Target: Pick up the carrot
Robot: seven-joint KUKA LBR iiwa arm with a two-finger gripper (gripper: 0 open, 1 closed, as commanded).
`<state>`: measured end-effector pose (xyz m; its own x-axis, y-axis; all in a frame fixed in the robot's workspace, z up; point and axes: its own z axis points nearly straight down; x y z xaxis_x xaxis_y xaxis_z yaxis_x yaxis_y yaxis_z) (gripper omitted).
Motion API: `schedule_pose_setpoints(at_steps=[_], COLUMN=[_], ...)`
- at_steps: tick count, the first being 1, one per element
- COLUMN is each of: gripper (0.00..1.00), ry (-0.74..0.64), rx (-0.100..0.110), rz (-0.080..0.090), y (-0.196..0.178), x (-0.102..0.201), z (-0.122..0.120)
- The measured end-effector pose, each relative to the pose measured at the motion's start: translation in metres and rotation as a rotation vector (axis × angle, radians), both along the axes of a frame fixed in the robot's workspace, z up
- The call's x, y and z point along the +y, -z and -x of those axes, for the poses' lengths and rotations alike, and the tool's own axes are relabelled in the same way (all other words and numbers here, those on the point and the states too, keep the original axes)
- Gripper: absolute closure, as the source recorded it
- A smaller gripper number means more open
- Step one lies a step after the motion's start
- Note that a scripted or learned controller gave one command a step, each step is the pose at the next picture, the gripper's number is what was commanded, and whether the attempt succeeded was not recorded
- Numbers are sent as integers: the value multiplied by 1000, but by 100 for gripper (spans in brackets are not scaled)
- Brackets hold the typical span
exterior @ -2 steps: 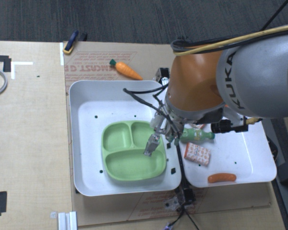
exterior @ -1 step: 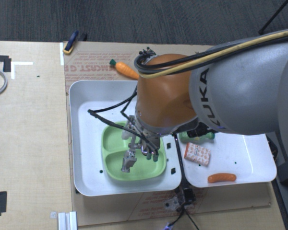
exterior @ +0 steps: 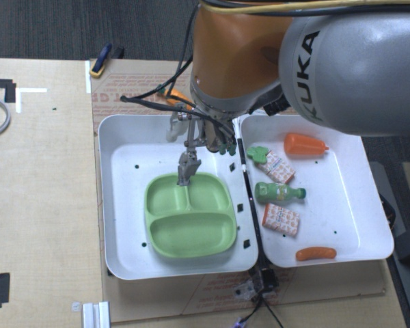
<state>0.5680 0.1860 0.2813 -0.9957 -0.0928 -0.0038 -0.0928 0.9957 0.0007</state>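
The carrot [exterior: 305,145], orange and stubby, lies in the back part of the right bin [exterior: 369,203]. My gripper [exterior: 186,171] hangs over the left bin [exterior: 119,203], its tips at the back rim of a green divided plate [exterior: 190,217]. Its fingers look pressed together into one slim grey piece, with nothing between them. The carrot is well to the right of the gripper, across the wall between the bins. The big grey and orange arm covers the back edge of both bins.
The right bin also holds a green bottle [exterior: 279,193], two patterned packets [exterior: 281,219] [exterior: 279,168], a small green piece [exterior: 257,154] and an orange sausage-shaped item [exterior: 316,253] near the front. A blue marker [exterior: 101,59] lies on the bench behind.
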Motion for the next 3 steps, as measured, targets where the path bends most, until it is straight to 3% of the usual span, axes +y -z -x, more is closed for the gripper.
schedule_pose_setpoints(at_steps=[1, 2, 3], gripper=[0, 0, 0], ry=[28, -70, -273], rx=[-1, 2, 2], rz=[0, 1, 1], y=[18, 90, 127], x=[-19, -25, -27], z=[-50, -48, -29])
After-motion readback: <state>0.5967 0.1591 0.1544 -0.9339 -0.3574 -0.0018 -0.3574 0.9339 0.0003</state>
